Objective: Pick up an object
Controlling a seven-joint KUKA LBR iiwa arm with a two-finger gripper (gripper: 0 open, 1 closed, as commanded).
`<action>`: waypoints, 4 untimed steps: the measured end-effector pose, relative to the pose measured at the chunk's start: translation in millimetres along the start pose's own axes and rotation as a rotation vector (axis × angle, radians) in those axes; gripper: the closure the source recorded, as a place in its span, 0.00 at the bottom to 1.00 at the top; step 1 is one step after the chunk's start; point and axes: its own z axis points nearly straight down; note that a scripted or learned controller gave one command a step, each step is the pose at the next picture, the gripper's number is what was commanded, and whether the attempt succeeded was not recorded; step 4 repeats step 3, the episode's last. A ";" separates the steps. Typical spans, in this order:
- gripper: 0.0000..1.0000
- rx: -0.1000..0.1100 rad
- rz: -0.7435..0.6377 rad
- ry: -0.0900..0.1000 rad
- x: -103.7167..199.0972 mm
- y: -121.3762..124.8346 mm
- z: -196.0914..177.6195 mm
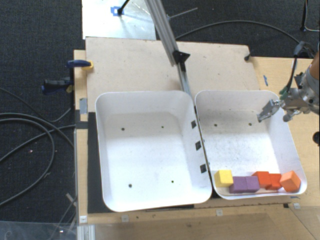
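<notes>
Several small blocks lie along the near wall of the right bin (pixel 235 134): a yellow one (pixel 224 177), a purple one (pixel 244 184), a red one (pixel 267 179) and an orange one (pixel 290 181). My gripper (pixel 277 114) hangs over the far right edge of that bin, well above and behind the blocks. Its two fingers (pixel 265 112) stand apart, open, with nothing between them.
The left bin (pixel 145 144) sits beside the right one, sharing a raised middle wall. A slanted metal pole (pixel 165 29) crosses the bench from the top. A blue-and-yellow clamp (pixel 80 64) grips the bench's left edge, and cables lie on the floor.
</notes>
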 end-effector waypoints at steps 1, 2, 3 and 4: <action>0.00 0.009 0.005 0.002 -22.4 -47.9 135.4; 0.00 0.004 -0.007 0.005 76.9 -49.6 163.4; 0.00 -0.009 -0.001 -0.003 58.4 -32.2 67.3; 0.00 -0.009 -0.001 -0.003 58.4 -32.2 67.3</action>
